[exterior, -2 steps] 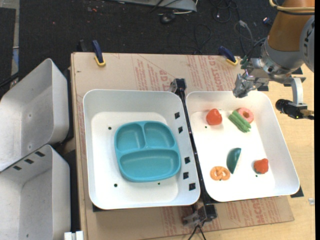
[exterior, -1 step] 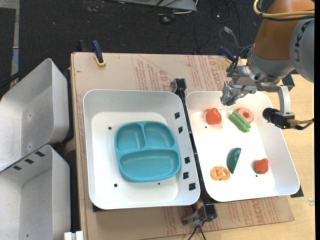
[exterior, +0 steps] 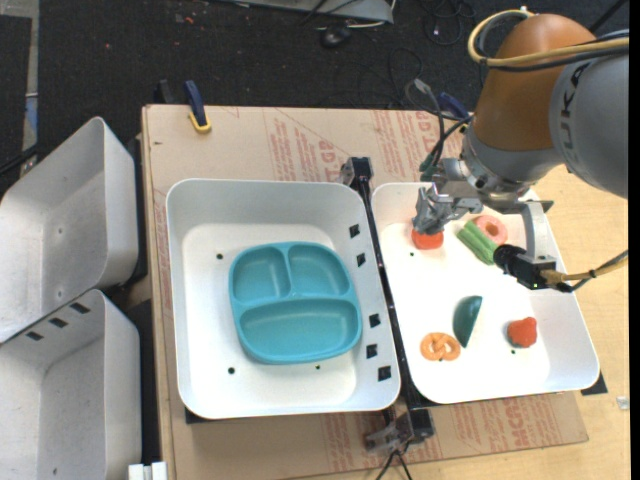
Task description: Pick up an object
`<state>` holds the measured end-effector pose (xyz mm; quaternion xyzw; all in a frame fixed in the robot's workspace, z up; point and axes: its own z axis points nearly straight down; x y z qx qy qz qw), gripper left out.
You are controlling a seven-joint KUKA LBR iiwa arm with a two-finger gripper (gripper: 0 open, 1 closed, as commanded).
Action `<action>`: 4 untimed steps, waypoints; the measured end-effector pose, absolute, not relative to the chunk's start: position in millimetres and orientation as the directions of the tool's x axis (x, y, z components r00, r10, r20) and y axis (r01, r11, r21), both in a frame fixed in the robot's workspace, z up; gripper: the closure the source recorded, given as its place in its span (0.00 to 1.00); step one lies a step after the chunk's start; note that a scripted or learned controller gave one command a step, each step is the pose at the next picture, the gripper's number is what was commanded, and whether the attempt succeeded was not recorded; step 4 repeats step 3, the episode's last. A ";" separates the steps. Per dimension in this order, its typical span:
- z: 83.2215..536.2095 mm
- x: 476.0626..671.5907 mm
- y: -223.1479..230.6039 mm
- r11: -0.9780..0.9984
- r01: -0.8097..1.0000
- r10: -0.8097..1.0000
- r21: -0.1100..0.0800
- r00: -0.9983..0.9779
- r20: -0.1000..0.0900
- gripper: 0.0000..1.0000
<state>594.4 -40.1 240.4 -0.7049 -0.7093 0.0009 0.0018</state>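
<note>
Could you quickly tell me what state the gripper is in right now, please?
Gripper: down over the small red object in the right bin; open or shut cannot be told.

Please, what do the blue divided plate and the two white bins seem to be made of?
The blue divided plate looks like moulded plastic with a matte finish: uniform colour, rounded compartment ridges, soft highlights. The left bin and the right bin look like thin formed plastic, smooth and slightly glossy, with rounded corners and rolled rims. Painted metal cannot be excluded.

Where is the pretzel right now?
The pretzel lies near the front edge of the right bin, just left of the teal piece.
</note>
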 end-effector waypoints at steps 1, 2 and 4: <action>247.8 573.6 5.0 0.006 1.000 1.000 -0.002 -0.006 0.001 1.00; 232.7 548.9 47.1 0.005 1.000 1.000 -0.004 -0.005 0.000 1.00; 242.2 523.2 95.0 0.008 1.000 1.000 -0.002 -0.008 0.002 1.00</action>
